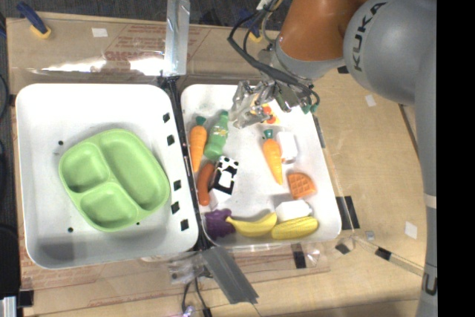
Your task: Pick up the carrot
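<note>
Clutter is the main hazard; positions are given off the green bottle (217,136).

- Nearest the camera, well in front of the bottle: a banana (252,224), a yellow piece (295,228) and a purple piece (217,221) lie along the right bin's (326,159) near wall. They're far from the pick, so low risk.
- In front and to the right of the bottle: a waffle (301,184) lies just past the tip of the right-hand carrot (272,157). A white block (287,145) touches that carrot's far side, so a wide grasp could catch the block too.
- Just in front of the bottle: a black-and-white cube (225,176).
- To the bottle's left, nearly touching it: a second carrot (197,142), with another orange piece (204,183) in front of it, both tight to the bin wall. I'd say there's poor clearance there, and the bottle would likely get knocked.
- Behind and to the right of the bottle: the gripper (256,104) hangs over the bin's far end, near the right-hand carrot's leafy top. I can't tell whether it's open or closed, and nothing visible is in it.

Ambiguity is the other risk: with two carrots, a descent aimed between them catches nothing. A carrot is tapered and smooth, so a pinch near the tip could squirt it out.
</note>
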{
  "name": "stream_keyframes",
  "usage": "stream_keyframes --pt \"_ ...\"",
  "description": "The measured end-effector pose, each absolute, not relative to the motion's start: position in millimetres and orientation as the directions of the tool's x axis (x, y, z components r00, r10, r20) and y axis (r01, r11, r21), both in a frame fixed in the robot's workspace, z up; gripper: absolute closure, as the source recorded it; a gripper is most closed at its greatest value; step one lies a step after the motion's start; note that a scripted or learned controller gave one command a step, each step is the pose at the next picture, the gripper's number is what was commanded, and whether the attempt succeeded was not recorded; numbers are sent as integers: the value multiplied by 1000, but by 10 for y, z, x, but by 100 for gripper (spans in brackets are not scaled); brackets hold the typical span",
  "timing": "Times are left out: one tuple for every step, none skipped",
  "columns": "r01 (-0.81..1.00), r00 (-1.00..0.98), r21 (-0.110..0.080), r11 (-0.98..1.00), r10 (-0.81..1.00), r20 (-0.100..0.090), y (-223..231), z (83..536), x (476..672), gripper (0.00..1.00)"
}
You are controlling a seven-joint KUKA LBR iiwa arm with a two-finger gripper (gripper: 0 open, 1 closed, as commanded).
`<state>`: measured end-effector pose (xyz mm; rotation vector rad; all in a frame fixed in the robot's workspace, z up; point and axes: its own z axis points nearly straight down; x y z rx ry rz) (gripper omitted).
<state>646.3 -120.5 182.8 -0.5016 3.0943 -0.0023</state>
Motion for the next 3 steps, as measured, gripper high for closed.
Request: stream_keyframes --pt "-431 -902 -3 902 -431 -4 -1426 2312 6582 100" --pt "-510 -860 -4 860 -510 -3 -1956 2231 6578 100" --pt "-577 -817 -4 817 -577 -4 -2081 2399 6584 100"
